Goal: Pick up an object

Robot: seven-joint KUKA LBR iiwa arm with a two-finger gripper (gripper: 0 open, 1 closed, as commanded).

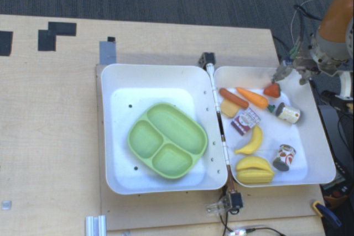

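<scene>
White plastic right-hand bin (pixel 318 143) holds the toys; grey two-finger gripper (pixel 291 72) hangs at its far rim.
Its prongs look spread, empty; drop squarely over the small red strawberry-shaped toy (pixel 271 90) just below, clear of the orange plastic carrot (pixel 252 97) beside it.

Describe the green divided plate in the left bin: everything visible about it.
The green divided plate is pale green, looks like moulded plastic, oval with rounded corners and three compartments: one long, two smaller. It lies flat and turned at a slant on the floor of the left bin, near the middle. All three compartments look bare.
</scene>
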